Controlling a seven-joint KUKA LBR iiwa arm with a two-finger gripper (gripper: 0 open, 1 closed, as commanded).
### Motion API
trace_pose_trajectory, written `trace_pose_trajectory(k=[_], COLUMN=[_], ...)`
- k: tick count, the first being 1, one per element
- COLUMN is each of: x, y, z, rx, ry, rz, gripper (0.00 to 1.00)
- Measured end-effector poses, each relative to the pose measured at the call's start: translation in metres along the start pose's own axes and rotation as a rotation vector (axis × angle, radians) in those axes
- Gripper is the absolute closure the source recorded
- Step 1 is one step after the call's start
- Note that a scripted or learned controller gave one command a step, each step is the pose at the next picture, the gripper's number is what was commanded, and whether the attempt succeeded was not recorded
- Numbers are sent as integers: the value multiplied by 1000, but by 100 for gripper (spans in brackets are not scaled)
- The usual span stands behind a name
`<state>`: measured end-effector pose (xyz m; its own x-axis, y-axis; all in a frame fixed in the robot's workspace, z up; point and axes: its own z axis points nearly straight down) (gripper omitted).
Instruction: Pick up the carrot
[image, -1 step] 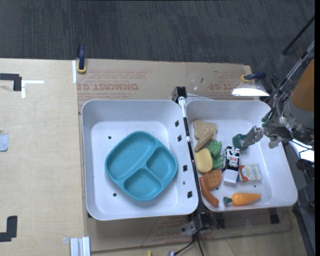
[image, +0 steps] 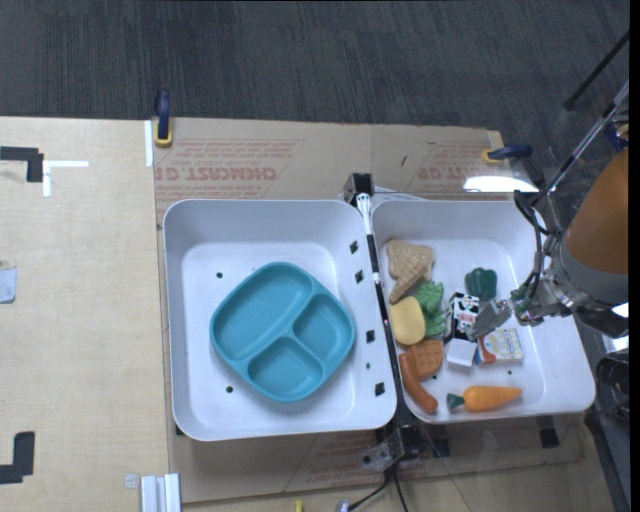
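Camera view: two shallow white plastic bins (image: 180, 330) are seen side by side on a bench, with the grey arm (image: 600, 230) entering from the right
Left bin: a teal three-compartment plate (image: 283, 332) is laid in it
Right bin: a clutter of toy foods is held here, among them a tan bread slice (image: 409, 262), a yellow rounded piece (image: 407, 321), a green leafy piece (image: 431, 300) and a red sausage (image: 417, 385)
Carrot: the orange plastic carrot with a green stub (image: 485, 398) is laid on its side near the front wall of the right bin, tip to the right, just beside a small white carton (image: 501, 346)
Gripper: the two-finger gripper (image: 497, 317) is placed over the middle of the right bin, behind the carrot and apart from it; whether it is wide or narrow cannot be told, as the tool is blurred against the clutter
Step in hand: the approach, judged as not yet completed; nothing appears to be held
Next move: the tool should be carried toward the front wall, centred over the carrot's thick middle, set across its long axis and lowered clear of the carton
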<state>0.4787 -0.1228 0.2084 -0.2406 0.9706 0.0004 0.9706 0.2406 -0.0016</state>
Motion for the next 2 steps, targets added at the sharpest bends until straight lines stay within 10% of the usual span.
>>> trace_pose_trajectory(k=[1, 2], x=[77, 110], y=[20, 28], z=[7, 17], rx=[-2, 0], ry=[-1, 0], rz=[-286, -92], gripper=[0, 0])
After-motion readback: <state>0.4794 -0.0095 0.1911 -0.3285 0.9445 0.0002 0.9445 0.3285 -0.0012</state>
